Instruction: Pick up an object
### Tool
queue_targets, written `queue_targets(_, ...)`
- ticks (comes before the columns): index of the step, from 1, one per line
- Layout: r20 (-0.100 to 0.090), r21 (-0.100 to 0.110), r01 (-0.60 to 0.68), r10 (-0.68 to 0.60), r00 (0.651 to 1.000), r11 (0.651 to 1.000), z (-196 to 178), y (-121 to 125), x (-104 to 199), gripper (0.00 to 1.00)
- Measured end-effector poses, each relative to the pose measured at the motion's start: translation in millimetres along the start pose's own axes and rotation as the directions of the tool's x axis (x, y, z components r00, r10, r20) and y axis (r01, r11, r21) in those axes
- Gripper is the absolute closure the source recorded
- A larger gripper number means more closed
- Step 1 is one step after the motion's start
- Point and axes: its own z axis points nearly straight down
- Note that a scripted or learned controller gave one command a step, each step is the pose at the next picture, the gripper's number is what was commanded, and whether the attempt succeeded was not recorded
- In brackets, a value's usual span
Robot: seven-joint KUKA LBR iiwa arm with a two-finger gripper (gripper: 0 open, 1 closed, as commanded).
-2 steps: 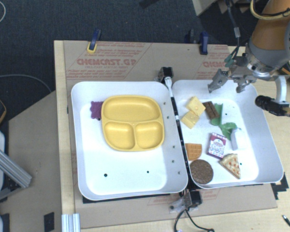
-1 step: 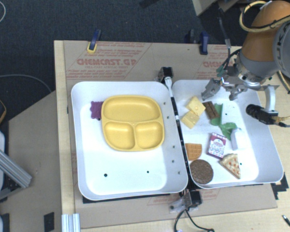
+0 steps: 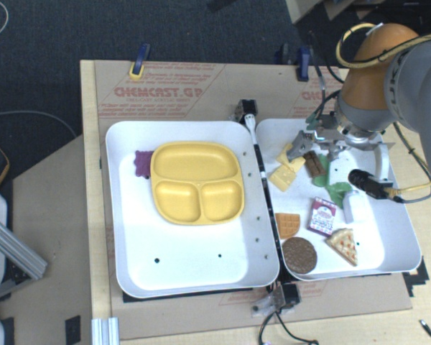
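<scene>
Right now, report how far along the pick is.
Done: the arm has reached over the right bin, with the end effector low above the toy food at its far end, by the yellow cheese wedge. In hand: nothing visibly gripped; no item is lifted. Left: the grasp and the lift. The cookie, pizza slice and waffle lie untouched.

A robot lab: clamps (image 3: 138, 63) pin a cardboard-topped desk (image 3: 201, 85), cables (image 3: 29, 117) trail over dark carpet, aluminium framing (image 3: 14, 250) stands at left.

Purple object (image 3: 142, 163) half hidden behind yellow tray (image 3: 198, 181), arm (image 3: 406, 63) cut off at right edge
</scene>
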Motion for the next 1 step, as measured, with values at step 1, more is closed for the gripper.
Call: queue_targets(1, 0.002, -0.008, -0.002, 0.002, 1.000, 1.000, 38.0, 1.3, 0.2, 0.00)
